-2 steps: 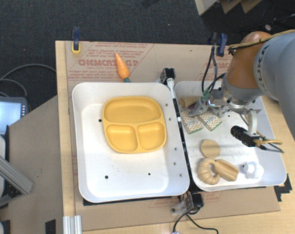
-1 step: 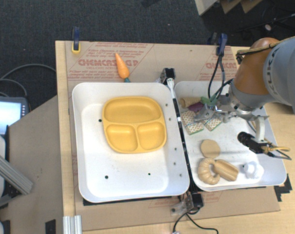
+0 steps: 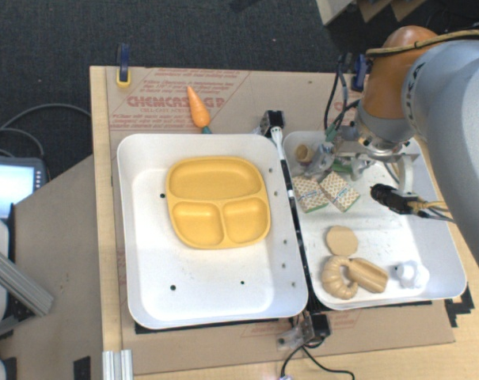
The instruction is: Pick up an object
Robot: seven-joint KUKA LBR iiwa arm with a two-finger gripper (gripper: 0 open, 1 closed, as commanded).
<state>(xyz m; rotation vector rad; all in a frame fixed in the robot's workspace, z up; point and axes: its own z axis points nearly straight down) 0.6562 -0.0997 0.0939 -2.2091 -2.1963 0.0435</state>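
End effector (image 3: 334, 158) hovers just above checkered packets (image 3: 326, 192), right bin (image 3: 441, 279).

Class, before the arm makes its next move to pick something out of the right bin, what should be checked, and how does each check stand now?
1. Gripper is above the right bin: ok.
2. Objects lie within the bin, such as the two patterned packets: ok.
3. Finger opening: cannot tell.
4. Anything already held: cannot tell.
5. Yellow divided plate sits in the left bin, away from the arm: ok.
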